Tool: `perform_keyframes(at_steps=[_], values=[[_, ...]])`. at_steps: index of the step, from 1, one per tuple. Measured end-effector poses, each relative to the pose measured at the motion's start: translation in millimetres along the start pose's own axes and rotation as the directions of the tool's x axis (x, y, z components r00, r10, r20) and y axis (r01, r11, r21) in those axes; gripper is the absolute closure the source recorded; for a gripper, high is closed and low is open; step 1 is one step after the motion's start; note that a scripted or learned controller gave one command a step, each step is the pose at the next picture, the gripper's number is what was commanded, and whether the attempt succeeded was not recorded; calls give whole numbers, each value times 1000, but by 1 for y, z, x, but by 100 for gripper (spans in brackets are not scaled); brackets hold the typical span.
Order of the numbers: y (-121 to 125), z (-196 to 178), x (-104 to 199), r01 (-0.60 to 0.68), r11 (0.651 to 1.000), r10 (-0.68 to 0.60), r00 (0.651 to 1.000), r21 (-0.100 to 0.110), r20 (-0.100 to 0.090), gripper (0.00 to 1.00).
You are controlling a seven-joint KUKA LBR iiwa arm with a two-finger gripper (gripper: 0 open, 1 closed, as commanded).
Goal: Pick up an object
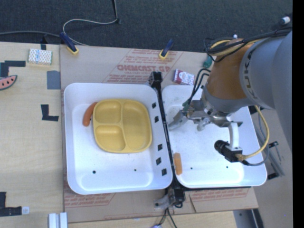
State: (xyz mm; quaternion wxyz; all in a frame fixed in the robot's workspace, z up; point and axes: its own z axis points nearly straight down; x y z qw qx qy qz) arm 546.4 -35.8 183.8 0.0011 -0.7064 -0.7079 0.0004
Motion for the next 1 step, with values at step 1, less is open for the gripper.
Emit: perform_keyframes(at_steps=[1], values=[[96,0,-14,0,1000,0,1000,-2,2,0]])
